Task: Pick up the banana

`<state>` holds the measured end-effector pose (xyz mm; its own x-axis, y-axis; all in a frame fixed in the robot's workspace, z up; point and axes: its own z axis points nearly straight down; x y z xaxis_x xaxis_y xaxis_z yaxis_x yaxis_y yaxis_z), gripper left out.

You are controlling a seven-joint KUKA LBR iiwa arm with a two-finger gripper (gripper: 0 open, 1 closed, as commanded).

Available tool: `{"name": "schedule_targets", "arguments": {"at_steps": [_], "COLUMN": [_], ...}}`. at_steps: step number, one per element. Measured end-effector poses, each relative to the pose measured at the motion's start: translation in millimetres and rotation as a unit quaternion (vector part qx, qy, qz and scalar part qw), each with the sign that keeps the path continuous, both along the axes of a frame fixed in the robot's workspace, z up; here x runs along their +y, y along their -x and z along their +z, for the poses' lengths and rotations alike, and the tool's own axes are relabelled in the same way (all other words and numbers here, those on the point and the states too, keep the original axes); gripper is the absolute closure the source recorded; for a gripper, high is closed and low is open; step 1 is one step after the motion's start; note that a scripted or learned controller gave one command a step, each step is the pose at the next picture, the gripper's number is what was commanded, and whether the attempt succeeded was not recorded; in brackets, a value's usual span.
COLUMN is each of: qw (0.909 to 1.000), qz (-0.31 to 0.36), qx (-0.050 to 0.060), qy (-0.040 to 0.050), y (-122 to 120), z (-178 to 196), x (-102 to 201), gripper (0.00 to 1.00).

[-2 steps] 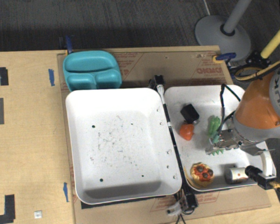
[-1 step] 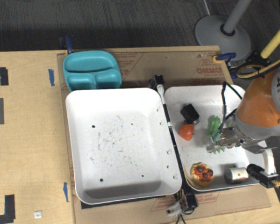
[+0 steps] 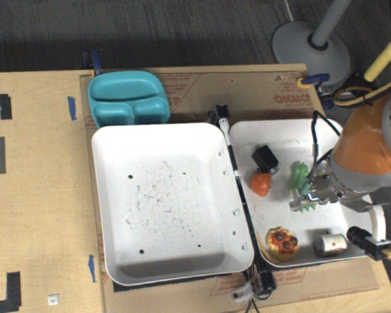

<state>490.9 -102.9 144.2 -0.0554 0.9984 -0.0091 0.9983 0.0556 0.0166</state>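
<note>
My gripper [image 3: 311,197] hangs low over the right bin [image 3: 282,133], near its right side, under the grey arm with the orange band [image 3: 365,147]. It sits directly over a green toy [image 3: 299,174], whose top pokes out to the upper left and whose lower end shows just below the gripper. Whether the gripper touches the green toy cannot be told from this angle.
The right bin also holds a black block [image 3: 265,158], a red-orange tomato [image 3: 261,184], a small round pizza-like toy [image 3: 282,241] and a silver can [image 3: 331,243]. The large left bin [image 3: 165,200] lies beside it. A teal divided tray [image 3: 128,98] stands behind the left bin.
</note>
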Motion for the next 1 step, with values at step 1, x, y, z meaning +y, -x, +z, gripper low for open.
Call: {"name": "schedule_targets", "arguments": {"at_steps": [1], "qw": [1.0], "qz": [0.001], "qx": [-0.001], "qy": [0.0008], "y": [-0.8], "z": [9.8], "x": [-0.1], "gripper": [1.0]}}
